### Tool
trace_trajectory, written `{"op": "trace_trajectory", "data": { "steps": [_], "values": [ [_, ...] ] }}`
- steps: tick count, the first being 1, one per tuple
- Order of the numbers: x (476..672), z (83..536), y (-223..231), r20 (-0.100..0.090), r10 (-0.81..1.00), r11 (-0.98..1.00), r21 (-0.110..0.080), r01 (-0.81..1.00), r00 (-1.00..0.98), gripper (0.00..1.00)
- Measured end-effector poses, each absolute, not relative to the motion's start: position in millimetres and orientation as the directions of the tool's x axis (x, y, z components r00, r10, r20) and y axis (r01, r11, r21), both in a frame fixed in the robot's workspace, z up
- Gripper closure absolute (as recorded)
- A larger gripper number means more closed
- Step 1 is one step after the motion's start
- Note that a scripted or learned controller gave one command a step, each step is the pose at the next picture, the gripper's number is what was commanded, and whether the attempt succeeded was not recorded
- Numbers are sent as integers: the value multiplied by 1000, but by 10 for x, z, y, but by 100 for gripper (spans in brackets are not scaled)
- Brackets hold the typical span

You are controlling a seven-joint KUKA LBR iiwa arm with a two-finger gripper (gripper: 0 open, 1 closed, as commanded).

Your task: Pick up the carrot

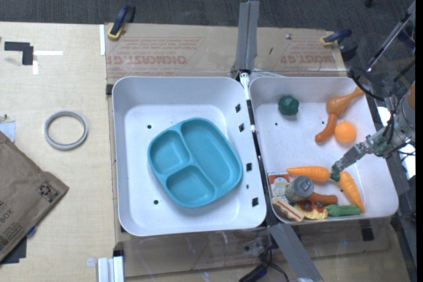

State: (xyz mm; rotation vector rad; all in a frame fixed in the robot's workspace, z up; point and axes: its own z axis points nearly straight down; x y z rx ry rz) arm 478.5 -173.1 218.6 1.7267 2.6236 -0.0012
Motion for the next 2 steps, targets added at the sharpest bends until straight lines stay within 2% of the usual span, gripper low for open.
{"op": "trace_trajectory", "data": {
  "steps": [1, 2],
  "values": [
    [4870, 933, -2005, 2, 954, 299, -2, 954, -299, 0],
    [4873, 1020, -2006, 1, 954, 298, -2, 954, -298, 100]
  ]
}}
